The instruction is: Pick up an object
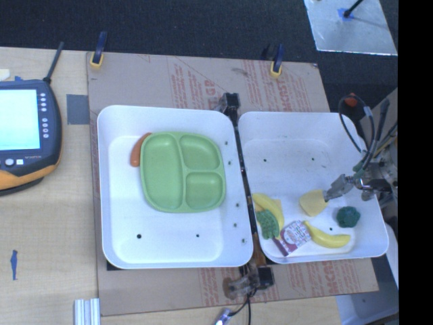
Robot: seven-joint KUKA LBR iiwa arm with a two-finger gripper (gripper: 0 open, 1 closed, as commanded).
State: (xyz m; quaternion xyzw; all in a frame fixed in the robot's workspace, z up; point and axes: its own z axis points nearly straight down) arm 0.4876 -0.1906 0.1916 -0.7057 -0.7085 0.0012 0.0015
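The grey two-finger gripper point(336, 189) hangs low over the right shallow white bin point(284, 131), its tip just beside the pale yellow wedge-shaped piece point(312, 202); nothing sits between the fingers. I judge this as the approach step. Next, the fingers must come down around the wedge and close. Whether they are open or closed, I cannot tell: they look small and blurred.

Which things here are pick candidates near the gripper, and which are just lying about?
Job: gripper; pale yellow wedge; dark green ball; bananas and; broccoli; packet.
Lying about: green divided plate; orange sausage; handheld controller.
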